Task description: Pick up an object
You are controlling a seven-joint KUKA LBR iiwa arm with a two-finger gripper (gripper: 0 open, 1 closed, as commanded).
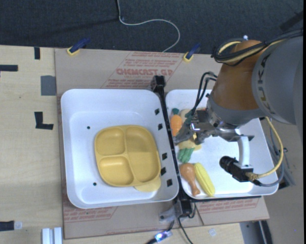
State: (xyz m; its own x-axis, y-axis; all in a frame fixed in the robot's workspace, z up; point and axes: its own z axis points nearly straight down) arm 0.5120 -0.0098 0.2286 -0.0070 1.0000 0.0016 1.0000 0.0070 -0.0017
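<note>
Camera view puts the gripper (192,131) low inside the right bin (259,187), close to the wall that this bin shares with the left bin (71,136). I cannot tell whether it is released or clenched, because the wrist and its cables cover the tip. Nothing can be seen in its grasp, so I judge the pick as not yet done: the arm is down among the objects, but the closing and the lifting are left.

The candidates all lie along this shared wall. An orange toy (176,122) is just beside the gripper on the far side, and a green piece (185,155) is just beside it on the near side. Nearer to the camera, a drumstick toy (189,177) and a corn cob (204,179) lie side by side, touching.

Across the wall, a yellow divided plate (126,154) rests in the left bin. The objects are crowded against the wall, which may hinder a clean grasp.
</note>
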